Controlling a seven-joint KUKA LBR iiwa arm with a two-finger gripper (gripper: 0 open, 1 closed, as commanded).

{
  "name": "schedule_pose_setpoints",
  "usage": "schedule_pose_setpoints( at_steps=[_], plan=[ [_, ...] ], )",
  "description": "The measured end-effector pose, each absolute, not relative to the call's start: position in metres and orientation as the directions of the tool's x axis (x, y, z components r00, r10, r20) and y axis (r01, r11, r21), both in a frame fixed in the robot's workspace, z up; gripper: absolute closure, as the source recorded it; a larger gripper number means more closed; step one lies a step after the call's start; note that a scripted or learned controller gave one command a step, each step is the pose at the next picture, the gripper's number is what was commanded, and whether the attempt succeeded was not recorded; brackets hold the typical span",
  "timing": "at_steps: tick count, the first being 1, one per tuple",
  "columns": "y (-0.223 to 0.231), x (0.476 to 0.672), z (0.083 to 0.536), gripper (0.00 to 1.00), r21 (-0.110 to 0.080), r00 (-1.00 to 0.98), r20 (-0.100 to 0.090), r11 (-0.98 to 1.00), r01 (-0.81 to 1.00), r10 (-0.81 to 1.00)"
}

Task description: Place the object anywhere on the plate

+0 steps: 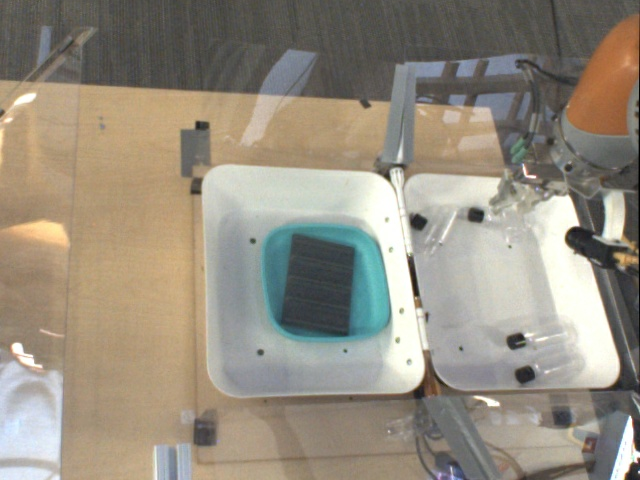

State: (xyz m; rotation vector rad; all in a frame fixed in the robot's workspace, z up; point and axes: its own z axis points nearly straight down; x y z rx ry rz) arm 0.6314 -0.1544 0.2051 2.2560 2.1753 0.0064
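A dark grey ribbed rectangular block (320, 284) lies flat on the teal plate (273, 286), which sits in the middle of the left white bin (225, 268). The block rests wholly inside the plate's rim, tilted slightly from the bin's sides. My gripper (520, 190) hangs over the far right corner of the right bin (490, 298), well away from the plate and the block, below the arm's orange band (610, 78). Nothing shows in its grasp.
Several small clear vials with black caps lie in the right bin: two near its far left (440, 224) and two near its front right (535, 342). A metal post (400, 118) stands behind the gap between the bins. A black part (598, 247) juts in at the right.
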Motion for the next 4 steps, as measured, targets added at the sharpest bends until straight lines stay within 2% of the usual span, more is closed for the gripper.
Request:
schedule_pose_setpoints(
  at_steps=[1, 2, 3, 4],
  plan=[
    [-0.084, 0.551, 0.189, 1.0, 0.005, -0.001, 0.0, 0.001, 1.0, 1.0],
    [-0.023, 0.556, 0.186, 1.0, 0.007, -0.198, 0.0, 0.198, 0.98, 0.98],
    [-0.024, 0.556, 0.186, 0.0, 0.007, -0.197, -0.001, 0.197, 0.98, 0.98],
    [-0.036, 0.571, 0.236, 0.0, 0.009, -0.177, -0.002, 0.177, 0.984, 0.984]
  ],
)
